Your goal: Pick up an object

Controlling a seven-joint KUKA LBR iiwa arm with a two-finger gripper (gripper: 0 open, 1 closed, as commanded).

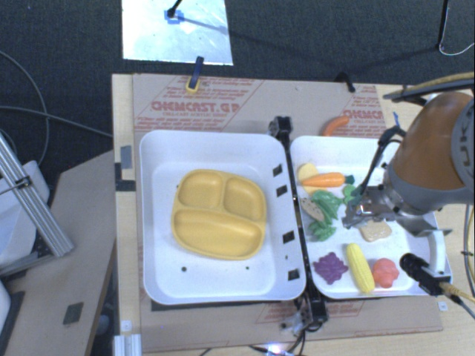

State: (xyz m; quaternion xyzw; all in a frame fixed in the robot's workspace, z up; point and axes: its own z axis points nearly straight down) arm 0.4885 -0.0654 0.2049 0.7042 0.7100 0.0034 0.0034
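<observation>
While the grey arm [438, 154] with its orange band reaches in from the counter's right edge, its end effector [359, 212] hangs low over the middle of the right bin [326, 291]. Whether it is wide, narrow or holding anything cannot be told, since the metal parts blur together at this slant.

Toy foods lie scattered in that bin. A carrot [323, 179] lies across the far part of it, with a pale yellow piece [306, 170] touching its left end. Green leafy pieces [324, 213] sit just left of the end effector, and a small brown and white piece [312, 209] rests on them. A tan piece [375, 231] lies just beside the end effector on its near side. Along the bin's near edge stand a purple bunch of grapes [331, 266], a yellow corn cob [360, 267] and a red-orange piece [385, 271], side by side from left to right.

The left bin [159, 273] carries a yellow divided plate [219, 213] near its middle, with three compartments. An orange piece [334, 125] lies on the counter [252, 99] outside the bins, beyond the right bin's far edge. A blue and yellow marker [195, 75] lies at the counter's far edge.
</observation>
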